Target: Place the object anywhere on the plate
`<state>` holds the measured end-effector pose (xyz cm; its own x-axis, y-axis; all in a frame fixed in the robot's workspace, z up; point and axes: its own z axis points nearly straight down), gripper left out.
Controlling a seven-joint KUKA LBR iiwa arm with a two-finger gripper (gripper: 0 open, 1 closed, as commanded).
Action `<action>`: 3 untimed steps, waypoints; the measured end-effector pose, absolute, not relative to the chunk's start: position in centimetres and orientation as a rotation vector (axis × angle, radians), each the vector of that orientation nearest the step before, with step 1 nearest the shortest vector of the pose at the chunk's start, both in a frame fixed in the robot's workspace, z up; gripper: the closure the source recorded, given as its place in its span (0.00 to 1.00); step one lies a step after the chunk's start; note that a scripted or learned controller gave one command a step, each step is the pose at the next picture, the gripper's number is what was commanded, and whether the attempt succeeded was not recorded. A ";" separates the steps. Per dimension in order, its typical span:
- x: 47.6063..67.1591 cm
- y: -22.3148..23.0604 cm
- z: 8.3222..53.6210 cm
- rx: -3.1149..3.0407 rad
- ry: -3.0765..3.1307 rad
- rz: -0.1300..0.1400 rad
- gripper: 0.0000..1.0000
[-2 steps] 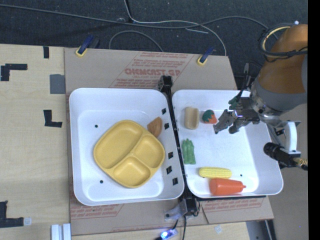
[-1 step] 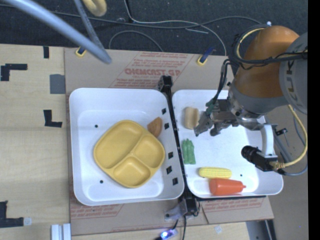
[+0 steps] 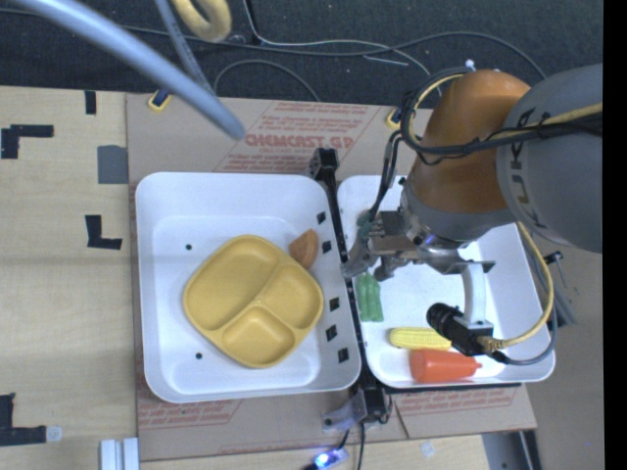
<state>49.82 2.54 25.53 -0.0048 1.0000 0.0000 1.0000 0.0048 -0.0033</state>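
Tool [image 3: 364,262] low over right bin [image 3: 509,262], cardboard-covered bench [image 3: 294,130].

Plate [image 3: 253,300] in left bin [image 3: 162,292]; corn [image 3: 419,338] in right bin [image 3: 519,365].

A mustard-yellow plate [image 3: 253,300] sits in a white bin [image 3: 162,262] beside a tan-brown piece [image 3: 305,248], while the neighbouring white bin [image 3: 519,262] holds a green piece [image 3: 369,298], a yellow corn cob [image 3: 419,338] and an orange-red carrot [image 3: 443,364] beneath the grey, orange-banded arm [image 3: 490,155].
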 end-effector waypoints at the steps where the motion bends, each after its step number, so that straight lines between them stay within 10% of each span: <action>1: 49.5 7.5 23.4 -2.213 -2.225 0.006 1.00; 3: 49.5 18.1 21.2 -2.211 -2.228 0.003 1.00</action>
<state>49.46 18.13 21.23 -0.0076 1.0000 0.0002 1.0000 0.0076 -0.0028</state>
